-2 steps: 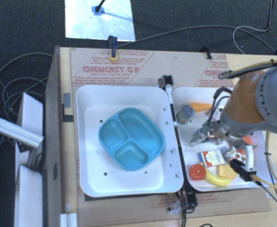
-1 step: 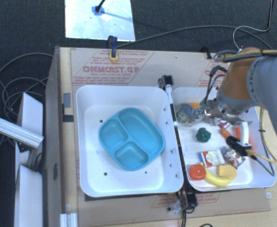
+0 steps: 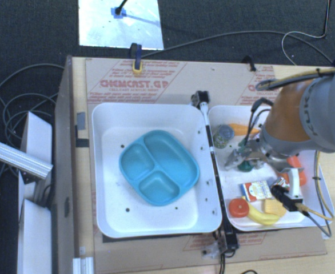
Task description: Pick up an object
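Your gripper (image 3: 240, 156) sits low in the right bin (image 3: 313, 220), near its left wall, with the arm (image 3: 304, 116) reaching in from the right above it. You cannot tell from this view how the gripper is set, nor whether it has hold of anything; the metal parts and a small teal piece (image 3: 246, 165) right beneath it run together. No object is visibly lifted, so judge the pick as not yet made. Closest to the gripper is that teal piece, touching or just under it. A greyish round object (image 3: 223, 135) lies just up and to the left, toward the bin's far left corner, with an orange piece (image 3: 240, 128) beside it. Toward you from the gripper lie a red and white box (image 3: 255, 190), a red disc (image 3: 239, 208) and a banana (image 3: 262, 216), the banana's long axis running roughly left to right along the near wall. The left bin (image 3: 107, 170) carries a blue divided tray (image 3: 159, 167), well apart from the gripper. Both bins rest on the desk (image 3: 173, 79).
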Robot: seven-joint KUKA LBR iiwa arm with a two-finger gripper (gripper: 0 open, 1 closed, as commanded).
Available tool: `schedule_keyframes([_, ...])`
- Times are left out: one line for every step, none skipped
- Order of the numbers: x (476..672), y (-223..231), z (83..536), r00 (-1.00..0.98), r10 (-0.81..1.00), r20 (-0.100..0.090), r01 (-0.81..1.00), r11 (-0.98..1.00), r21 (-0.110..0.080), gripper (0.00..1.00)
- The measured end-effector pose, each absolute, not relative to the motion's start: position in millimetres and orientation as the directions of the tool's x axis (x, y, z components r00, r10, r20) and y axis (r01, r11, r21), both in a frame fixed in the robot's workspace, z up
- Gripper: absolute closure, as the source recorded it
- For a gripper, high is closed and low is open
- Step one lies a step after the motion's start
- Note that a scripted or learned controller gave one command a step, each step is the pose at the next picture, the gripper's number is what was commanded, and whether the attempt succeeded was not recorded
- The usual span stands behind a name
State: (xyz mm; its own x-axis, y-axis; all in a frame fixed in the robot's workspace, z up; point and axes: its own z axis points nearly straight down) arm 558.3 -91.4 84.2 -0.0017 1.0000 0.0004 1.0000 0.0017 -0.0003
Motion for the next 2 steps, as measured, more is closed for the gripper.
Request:
schedule_keyframes([559.2,-91,95,-0.003,1.000,0.000,1.000,0.003,0.002,1.00])
schedule_keyframes([548.8,-11,185,-0.004,1.000,0.001,1.000,0.004,0.003,1.00])
